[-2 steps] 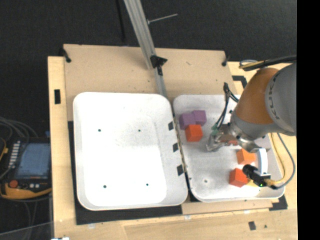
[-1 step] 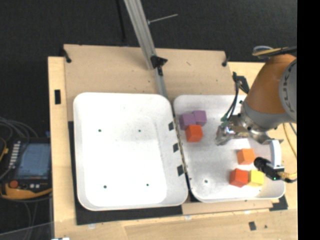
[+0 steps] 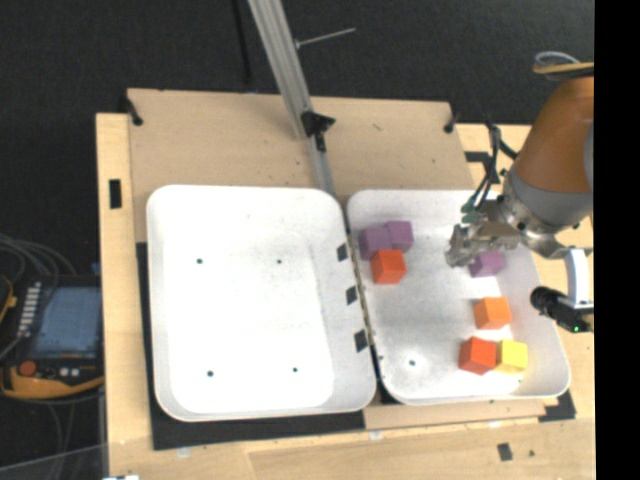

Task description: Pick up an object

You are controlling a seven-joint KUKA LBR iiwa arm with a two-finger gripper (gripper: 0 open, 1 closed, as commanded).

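Observation:
My gripper (image 3: 470,248) hangs over the right bin (image 3: 430,368), near its upper right part. A purple block (image 3: 489,263) lies right beside and partly under the gripper; I cannot tell whether it is between the fingers. Further left in the same bin are two purple blocks (image 3: 387,236) side by side, with an orange block (image 3: 389,266) just below them. Lower right hold an orange block (image 3: 492,312), a red-orange block (image 3: 479,354) and a yellow block (image 3: 514,355).
The left bin (image 3: 250,298) sits next to the right one, with black clips along the shared edge. A grey metal pole (image 3: 285,58) slants up from the bench behind the bins. A screen device (image 3: 60,323) lies off the bench's left.

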